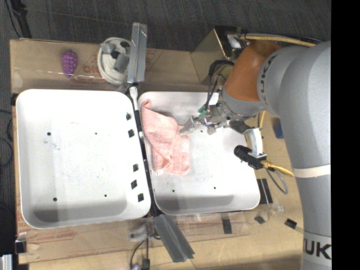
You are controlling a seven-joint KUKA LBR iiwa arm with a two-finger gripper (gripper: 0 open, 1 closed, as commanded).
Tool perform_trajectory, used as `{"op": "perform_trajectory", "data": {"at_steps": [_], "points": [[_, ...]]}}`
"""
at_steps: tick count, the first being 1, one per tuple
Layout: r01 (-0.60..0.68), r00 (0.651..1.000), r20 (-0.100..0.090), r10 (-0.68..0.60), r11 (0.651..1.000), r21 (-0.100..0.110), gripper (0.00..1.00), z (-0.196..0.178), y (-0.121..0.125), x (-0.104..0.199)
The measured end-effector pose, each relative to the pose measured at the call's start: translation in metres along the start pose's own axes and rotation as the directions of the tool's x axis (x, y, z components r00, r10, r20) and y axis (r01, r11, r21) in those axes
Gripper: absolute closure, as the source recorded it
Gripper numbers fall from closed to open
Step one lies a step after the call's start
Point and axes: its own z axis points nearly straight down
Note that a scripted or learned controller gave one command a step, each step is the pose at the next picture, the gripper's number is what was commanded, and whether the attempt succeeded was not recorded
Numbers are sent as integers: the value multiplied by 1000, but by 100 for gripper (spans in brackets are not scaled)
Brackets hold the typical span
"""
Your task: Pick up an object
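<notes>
Camera view: we see a pink cloth lying crumpled along the left wall of the right bin, its long axis running far to near, the far end wider. The gripper hovers at the cloth's far right corner; whether its jaws are wide or narrow, we cannot tell.

Pink cloth, soft terry-like fabric, lies crumpled and loosely folded on the floor of the right bin. It sits against the bin's left wall, running from the upper left corner down toward mid-bin, lower end bunched.
</notes>
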Motion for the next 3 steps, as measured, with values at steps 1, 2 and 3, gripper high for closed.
{"op": "perform_trajectory", "data": {"at_steps": [1, 2, 3], "points": [[205, 979, 4, -205, 979, -6, 0, 32, 46, 21], [237, 971, 3, -237, 971, -3, 0, 33, 9, 35], [284, 959, 3, -284, 959, -2, 0, 33, -21, 70]]}}
